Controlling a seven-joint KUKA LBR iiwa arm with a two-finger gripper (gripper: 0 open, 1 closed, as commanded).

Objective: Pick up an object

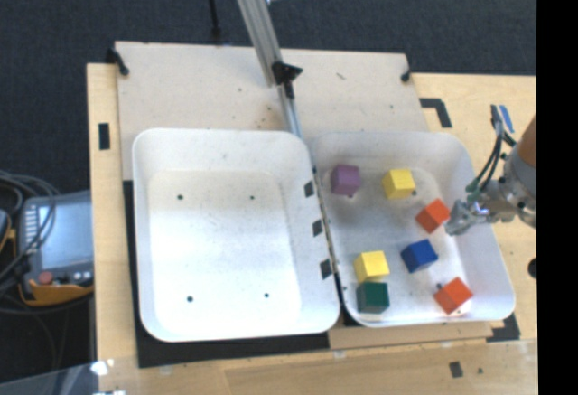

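Orange cube [433,215] seemingly touches the fingers [458,220]; their spread is unclear.

We see a light wooden tabletop [104,203] carrying a pale board [199,86] at its far side. Two shallow white bins rest directly on it, touching side by side: the left bin [149,230] and the right bin [492,280].

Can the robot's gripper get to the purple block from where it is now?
Probably yes. The gripper sits at the right bin's far edge, and the purple block stands apart from its neighbours, though the orange block lies right beside the gripper.
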